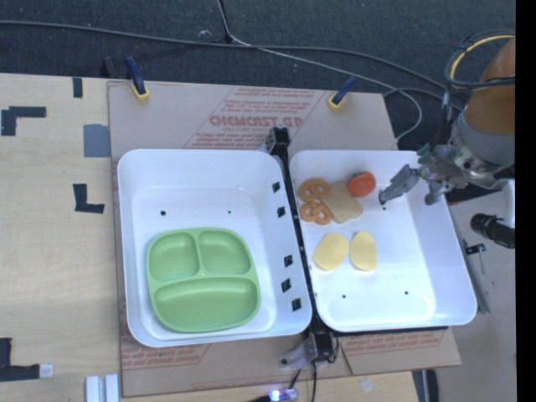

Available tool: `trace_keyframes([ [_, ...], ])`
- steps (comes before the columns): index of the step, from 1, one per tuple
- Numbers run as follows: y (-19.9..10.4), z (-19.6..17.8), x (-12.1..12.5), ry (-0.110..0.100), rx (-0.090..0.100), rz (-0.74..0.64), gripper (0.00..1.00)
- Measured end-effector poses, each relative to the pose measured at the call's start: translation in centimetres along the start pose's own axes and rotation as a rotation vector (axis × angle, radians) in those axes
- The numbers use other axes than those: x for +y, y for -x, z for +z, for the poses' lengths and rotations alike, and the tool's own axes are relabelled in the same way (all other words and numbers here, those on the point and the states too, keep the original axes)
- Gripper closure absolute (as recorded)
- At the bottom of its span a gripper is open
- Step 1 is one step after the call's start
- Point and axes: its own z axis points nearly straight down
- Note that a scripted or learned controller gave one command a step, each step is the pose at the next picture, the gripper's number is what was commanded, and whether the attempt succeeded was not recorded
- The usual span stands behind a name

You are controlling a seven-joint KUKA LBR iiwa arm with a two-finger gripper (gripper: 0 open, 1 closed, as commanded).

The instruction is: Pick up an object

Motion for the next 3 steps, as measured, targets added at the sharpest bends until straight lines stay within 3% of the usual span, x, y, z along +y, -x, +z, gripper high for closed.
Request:
trace_keyframes([
  [1,0.0,-0.7,0.3,0.012,-0.003,-0.004,0.0],
  [3,-1.1,11.6,1.2,0.007,-0.002,-0.004,0.0],
])
